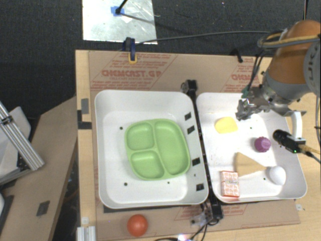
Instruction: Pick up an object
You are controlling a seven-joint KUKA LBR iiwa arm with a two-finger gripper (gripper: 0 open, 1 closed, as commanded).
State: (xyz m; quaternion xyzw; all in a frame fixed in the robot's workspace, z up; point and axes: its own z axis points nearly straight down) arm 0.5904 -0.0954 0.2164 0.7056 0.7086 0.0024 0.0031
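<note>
The right bin [210, 109] holds a yellow block [226, 125], a purple ball-like object [262, 144], a tan wedge [247, 165], a white egg-shaped object [276, 174] and a small red-and-white box [229, 183]. My gripper [243, 111] hangs over the back of this bin, just up and right of the yellow block. Nothing shows between its fingers. The grey arm with its orange band [296, 39] comes in from the upper right.
The left bin [108, 119] holds a green divided plate [157, 148]. An orange ball [137, 225] lies on the bench in front of the bins. A black divider with clips [196, 134] runs between the bins. Cables trail at the right.
</note>
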